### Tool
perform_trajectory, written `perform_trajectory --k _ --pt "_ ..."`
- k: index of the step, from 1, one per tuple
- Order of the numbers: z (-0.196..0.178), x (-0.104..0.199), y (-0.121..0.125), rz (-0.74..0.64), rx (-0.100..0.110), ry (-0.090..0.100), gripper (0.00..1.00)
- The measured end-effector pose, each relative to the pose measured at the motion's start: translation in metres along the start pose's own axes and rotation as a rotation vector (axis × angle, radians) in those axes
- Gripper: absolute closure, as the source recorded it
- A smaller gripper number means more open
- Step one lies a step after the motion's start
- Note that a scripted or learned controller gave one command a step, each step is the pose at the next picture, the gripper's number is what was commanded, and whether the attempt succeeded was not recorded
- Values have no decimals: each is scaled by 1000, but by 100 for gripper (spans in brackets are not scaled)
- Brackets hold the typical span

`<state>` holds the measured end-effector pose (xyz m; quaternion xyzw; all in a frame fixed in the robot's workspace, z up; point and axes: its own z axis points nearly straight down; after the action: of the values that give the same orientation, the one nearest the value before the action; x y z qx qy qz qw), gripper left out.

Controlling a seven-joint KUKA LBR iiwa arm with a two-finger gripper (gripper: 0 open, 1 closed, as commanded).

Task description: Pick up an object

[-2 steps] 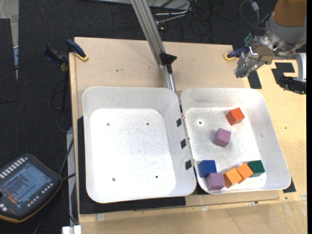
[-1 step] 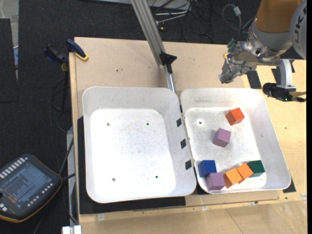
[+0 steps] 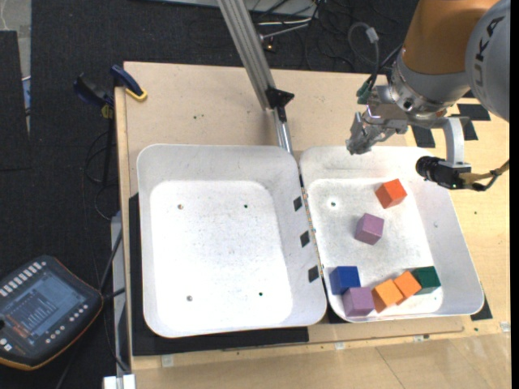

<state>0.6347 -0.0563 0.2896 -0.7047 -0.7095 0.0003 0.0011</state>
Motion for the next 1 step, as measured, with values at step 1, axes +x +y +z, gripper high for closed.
perform_trajectory --k 1 --pt "22 47 -26 0 2 0 100"
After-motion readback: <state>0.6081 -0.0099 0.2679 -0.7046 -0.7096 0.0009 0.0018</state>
